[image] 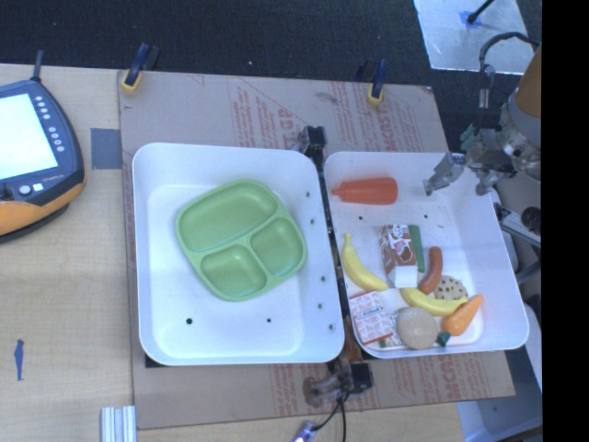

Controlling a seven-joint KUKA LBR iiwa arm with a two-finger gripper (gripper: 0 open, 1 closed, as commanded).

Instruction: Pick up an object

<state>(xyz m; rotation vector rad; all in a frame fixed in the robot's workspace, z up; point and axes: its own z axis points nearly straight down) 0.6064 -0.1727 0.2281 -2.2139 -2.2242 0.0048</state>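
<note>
Wooden worktop (64, 274) under a cardboard sheet, two smooth white bins, left bin (156, 247) holding a green three-compartment plate (241, 238), right bin (497, 247) with plastic toy food clustered near its front edge, glossy orange carrot (365, 191) near its back edge, metal end effector (457, 175) spread wide, gripping nothing, over the back right corner

Two shallow white plastic bins (156, 247) sat side by side. One green three-compartment plastic plate (241, 238) lay in the nine-o'clock bin. The three-o'clock bin held two yellow toy bananas (359, 265), one orange bottle (365, 191) and one small orange carrot (463, 314).
</note>
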